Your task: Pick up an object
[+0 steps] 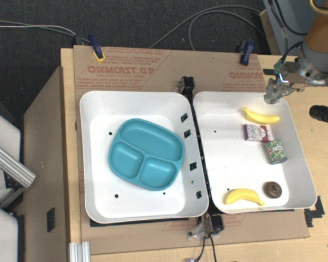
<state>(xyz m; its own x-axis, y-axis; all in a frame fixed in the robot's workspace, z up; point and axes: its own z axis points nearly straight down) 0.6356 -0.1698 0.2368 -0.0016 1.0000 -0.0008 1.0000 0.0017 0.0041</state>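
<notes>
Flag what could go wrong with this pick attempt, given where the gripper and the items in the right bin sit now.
The gripper hangs over the right bin's far rim; a straight descent may hit the rim rather than an item.

The upper banana, purple packet and green can lie close together, so a grab may nudge a neighbour or catch two.

The lower banana and brown donut lie by the near wall, leaving little finger room.

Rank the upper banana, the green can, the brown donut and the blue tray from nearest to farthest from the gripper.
From the gripper:
1. Upper banana, just below it, right bin's far end.
2. Green can, mid right bin.
3. Brown donut, right bin's near corner.
4. Blue tray, left bin.
</notes>
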